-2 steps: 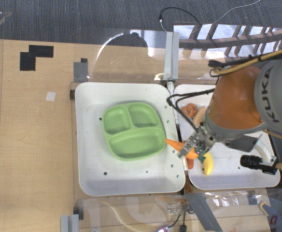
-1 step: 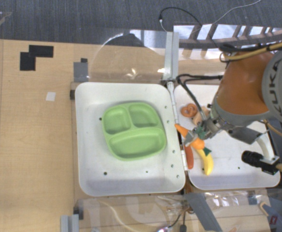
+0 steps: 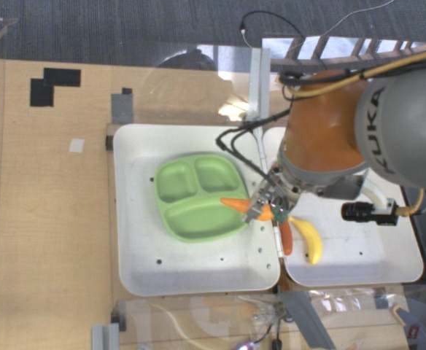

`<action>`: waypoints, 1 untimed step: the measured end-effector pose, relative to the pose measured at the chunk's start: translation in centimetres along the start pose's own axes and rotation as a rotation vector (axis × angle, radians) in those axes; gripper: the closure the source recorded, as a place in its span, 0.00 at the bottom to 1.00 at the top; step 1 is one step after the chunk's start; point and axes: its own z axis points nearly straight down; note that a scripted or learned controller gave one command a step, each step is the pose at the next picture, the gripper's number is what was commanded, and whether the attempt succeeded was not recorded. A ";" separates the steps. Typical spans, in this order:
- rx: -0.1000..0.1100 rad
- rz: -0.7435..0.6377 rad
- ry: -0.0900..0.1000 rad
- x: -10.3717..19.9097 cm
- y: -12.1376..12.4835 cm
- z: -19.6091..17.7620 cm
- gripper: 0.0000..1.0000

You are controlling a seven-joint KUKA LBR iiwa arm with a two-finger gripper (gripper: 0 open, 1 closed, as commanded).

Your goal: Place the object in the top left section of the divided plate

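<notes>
- Two shallow white bins are sitting side by side, the left bin (image 3: 136, 268) and the right bin (image 3: 388, 268), meeting just below the gripper (image 3: 260, 211).
- One banana (image 3: 309, 238) and one red pepper (image 3: 287, 238) are lying in the right bin, just to the near-right of the gripper, touching or nearly touching each other.
- One carrot (image 3: 236, 204) is being clamped between the gripper's fingers, its pointed end sticking out to the left over the plate's right rim; whether it is resting on that rim cannot be told.
- One green divided plate (image 3: 191, 195) with three sections is lying in the left bin, directly left of the gripper.
- One grey and orange arm (image 3: 330, 130) is hanging over the bins' far right, behind the gripper.
</notes>
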 end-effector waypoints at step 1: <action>-0.001 -0.126 -0.001 -2.7 3.5 2.2 1.00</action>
